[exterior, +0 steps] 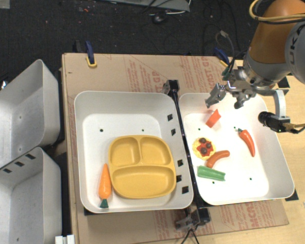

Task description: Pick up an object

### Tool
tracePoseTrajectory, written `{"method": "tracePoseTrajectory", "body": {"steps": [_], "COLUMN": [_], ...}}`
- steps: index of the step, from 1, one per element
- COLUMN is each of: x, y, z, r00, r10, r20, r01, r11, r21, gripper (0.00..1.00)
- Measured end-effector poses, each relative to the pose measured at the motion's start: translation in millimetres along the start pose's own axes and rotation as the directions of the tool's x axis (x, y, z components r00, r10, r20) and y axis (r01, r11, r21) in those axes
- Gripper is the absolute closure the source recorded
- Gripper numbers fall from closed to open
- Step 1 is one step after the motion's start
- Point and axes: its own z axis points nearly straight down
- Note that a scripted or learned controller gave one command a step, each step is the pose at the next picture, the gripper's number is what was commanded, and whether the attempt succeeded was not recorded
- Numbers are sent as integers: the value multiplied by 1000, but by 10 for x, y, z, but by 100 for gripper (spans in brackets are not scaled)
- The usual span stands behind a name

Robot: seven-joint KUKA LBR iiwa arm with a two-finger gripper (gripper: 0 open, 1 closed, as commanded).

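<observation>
Two shallow white bins side by side on a brown surface [127,67], seen from above at a slant.

In the left bin [86,136]: a yellow divided tray [141,166] with three compartments, lying flat near the middle. Just beside its left edge, a toy carrot [105,183], orange with a green stub, pointing up and down the frame, green end toward the near wall.

In the right bin [274,182]: several small toy foods, scattered and mostly apart. Toward the far wall, an orange-red wedge-shaped piece [213,118], tilted. To the right of it, a red chili pepper [247,141] with a green stem, lying at a diagonal. Near the bin's left side, a small yellow round piece [203,147] topped with dark and red bits. Touching or nearly touching its lower right, a reddish sausage [217,158], slightly curved. Just below that, a green pod-like piece [211,174], lying almost level.

Reaching in from the right, a grey arm with an orange band [277,27] above the wrist. Gripper [224,101] above the far edge of the right bin, fingers spread fairly wide with nothing between them, left finger [212,99] hanging just above the orange-red wedge, right finger [239,103] further right over bare bin floor. Touching the wedge or clear of it: cannot tell from this angle.

At the left of the frame, beyond the surface, two more white containers [20,111], tilted.
</observation>
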Motion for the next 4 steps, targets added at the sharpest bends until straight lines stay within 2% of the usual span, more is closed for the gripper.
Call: {"method": "tracePoseTrajectory", "body": {"steps": [1, 2, 3, 4], "x": [41, 22, 20, -24], "y": [-52, 27, 44, 88], "z": [633, 1123, 986, 354], "r00": [1000, 1000, 1000, 1000], "r10": [0, 0, 0, -1], "r20": [-1, 0, 1, 1], "r01": [0, 0, 0, 1], "r11": [1000, 1000, 1000, 1000], "r21": [3, 0, -6, -12], "gripper": [0, 0, 100, 100]}}
